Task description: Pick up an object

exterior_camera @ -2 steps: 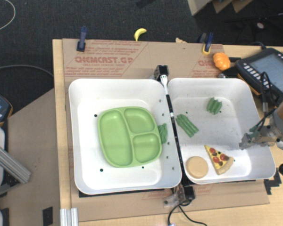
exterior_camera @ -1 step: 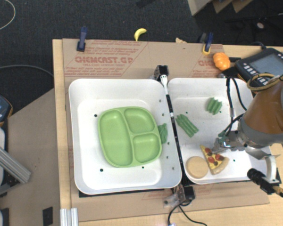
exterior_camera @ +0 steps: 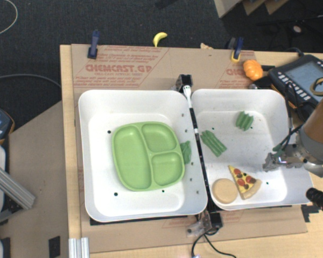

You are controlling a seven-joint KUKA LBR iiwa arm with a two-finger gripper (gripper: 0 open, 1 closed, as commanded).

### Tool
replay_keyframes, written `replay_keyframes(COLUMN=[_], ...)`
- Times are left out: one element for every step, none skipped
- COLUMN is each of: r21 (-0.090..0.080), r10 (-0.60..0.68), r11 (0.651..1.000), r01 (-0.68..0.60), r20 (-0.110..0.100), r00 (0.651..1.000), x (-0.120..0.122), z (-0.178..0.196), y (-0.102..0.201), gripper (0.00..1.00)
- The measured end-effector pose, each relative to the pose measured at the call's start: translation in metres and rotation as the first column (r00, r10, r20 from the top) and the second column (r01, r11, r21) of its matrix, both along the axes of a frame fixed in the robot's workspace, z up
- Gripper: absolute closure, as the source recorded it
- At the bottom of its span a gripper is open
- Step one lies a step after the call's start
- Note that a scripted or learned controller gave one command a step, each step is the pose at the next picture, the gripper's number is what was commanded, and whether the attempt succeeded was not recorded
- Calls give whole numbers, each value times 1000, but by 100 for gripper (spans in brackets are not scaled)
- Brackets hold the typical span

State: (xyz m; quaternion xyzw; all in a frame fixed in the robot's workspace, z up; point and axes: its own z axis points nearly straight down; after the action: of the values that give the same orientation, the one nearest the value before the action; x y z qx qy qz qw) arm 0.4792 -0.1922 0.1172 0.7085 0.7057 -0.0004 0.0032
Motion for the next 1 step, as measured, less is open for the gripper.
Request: replay_keyframes(r21=[1], r10=[1], r11=[1000], r01=[-1], r20=[-2], r00=[1000], x=[0], z=[0], y=[-34], gripper=[100])
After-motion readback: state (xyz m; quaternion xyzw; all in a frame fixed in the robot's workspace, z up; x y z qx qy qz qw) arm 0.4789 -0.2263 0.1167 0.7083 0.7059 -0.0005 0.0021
